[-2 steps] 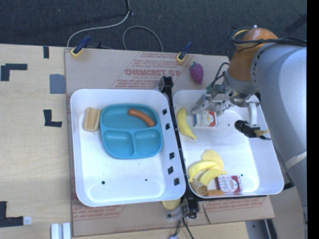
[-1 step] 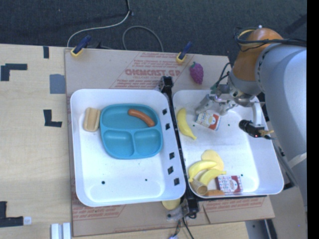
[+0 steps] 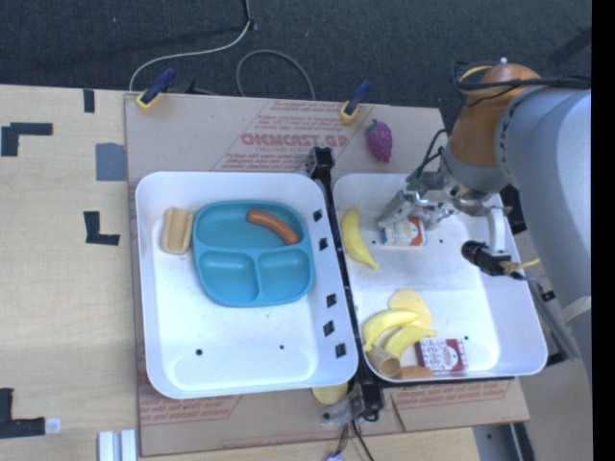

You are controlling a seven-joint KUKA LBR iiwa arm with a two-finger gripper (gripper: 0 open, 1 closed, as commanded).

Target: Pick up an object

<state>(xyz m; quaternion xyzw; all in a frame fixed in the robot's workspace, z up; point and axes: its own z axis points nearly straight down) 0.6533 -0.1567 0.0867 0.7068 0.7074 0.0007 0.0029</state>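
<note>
Two white bins lie side by side on the bench, the left bin (image 3: 154,286) and the right bin (image 3: 500,325). The grey arm (image 3: 538,142) comes in from the 3 o'clock side, and its gripper (image 3: 415,211) is low in the upper part of the right bin, directly over a small white carton with a red mark (image 3: 407,232); the carton touches the gripper, but whether it is grasped cannot be told. At 9 o'clock from the carton lies a banana (image 3: 357,239), near the wall between the bins. At 6 o'clock, in the lower part of the same bin, are yellow pieces (image 3: 399,322) and a red and white packet (image 3: 441,354). The left bin holds a blue divided plate (image 3: 254,267) with a sausage (image 3: 274,225) on it, and a bread bun (image 3: 176,230) at its 9 o'clock. A purple grape bunch (image 3: 379,140) lies on the cardboard at 12 o'clock from the right bin.
</note>
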